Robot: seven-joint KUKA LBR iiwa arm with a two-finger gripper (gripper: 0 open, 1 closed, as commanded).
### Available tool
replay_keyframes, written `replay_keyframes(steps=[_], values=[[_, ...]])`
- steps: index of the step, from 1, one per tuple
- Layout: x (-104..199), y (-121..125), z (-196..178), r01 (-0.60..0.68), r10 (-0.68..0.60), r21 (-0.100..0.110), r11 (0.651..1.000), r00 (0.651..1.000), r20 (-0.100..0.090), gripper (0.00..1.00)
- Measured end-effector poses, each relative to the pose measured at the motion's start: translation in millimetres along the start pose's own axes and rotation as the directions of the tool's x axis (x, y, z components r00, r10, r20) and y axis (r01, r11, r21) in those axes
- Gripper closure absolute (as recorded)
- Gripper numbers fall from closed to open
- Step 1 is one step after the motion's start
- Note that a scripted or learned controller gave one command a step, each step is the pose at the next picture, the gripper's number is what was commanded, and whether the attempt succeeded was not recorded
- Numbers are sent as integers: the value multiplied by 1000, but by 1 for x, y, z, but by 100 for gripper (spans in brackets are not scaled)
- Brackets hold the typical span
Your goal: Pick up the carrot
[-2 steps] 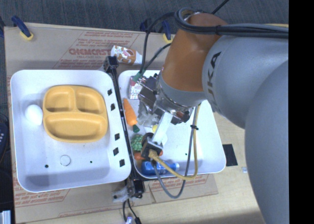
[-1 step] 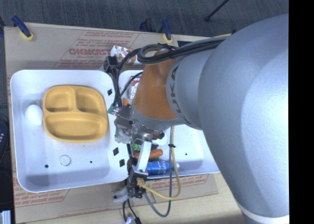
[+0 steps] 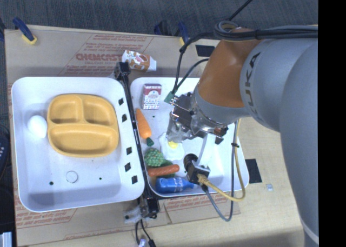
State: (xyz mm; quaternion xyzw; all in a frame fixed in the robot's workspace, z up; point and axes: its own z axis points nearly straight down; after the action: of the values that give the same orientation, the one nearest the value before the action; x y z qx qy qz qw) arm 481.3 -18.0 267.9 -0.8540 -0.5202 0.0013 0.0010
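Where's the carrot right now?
The carrot lies in the right bin, along its left wall, below the small red-and-white carton and above the green toy.

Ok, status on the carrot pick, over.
Gripper low in the right bin, jaws hidden. Carrot lies free at the bin's left wall, beside the gripper, not held. Red-and-white carton above it, green toy below; nothing on top.
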Motion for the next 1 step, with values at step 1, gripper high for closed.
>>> replay_keyframes(steps=[1], values=[[0, 0, 0, 1, -1, 1, 1000, 1000, 0, 0]])
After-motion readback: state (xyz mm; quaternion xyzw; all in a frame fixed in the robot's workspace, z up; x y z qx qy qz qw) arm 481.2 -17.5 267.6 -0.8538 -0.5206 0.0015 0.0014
